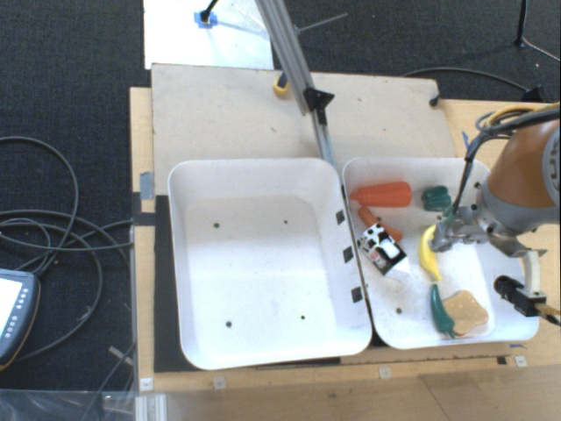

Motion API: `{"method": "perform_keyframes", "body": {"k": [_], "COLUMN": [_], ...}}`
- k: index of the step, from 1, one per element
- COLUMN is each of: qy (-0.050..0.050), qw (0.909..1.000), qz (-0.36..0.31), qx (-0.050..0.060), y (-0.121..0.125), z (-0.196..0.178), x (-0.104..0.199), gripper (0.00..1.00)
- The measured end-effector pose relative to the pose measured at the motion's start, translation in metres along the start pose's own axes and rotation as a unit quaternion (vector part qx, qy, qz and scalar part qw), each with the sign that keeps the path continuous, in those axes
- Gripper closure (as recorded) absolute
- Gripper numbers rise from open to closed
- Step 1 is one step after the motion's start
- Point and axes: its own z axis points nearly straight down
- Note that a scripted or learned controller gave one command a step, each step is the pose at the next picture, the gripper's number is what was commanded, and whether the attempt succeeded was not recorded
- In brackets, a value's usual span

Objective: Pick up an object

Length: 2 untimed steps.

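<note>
Gripper (444,232) over right bin (383,172), at yellow banana (429,254); finger state unclear. No readable writing.

Setting: robotics lab. Evidence: plywood bench (228,112) bearing two white bins (263,261), industrial robot arm (521,182), loose cables (53,226) on dark carpet, teach pendant (16,310), tripod leg (285,38).

wooden bench (228,112), 2 white bins (188,261)

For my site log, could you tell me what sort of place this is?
Probably a robotics lab test cell: a robot arm over two white bins of toy objects, loose cables on dark carpet, and a handheld pendant.
</note>
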Motion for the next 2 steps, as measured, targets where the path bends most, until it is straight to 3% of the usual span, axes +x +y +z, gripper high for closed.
{"method": "perform_keyframes", "body": {"k": [1,2], "qy": [-0.001,-0.001], "qw": [1.0000,1.0000], "qz": [-0.001,-0.001], "qx": [0.006,0.006], "y": [0.002,0.004], "z": [-0.062,-0.098], "x": [0.007,0.006], "gripper": [1.00,1.00]}}
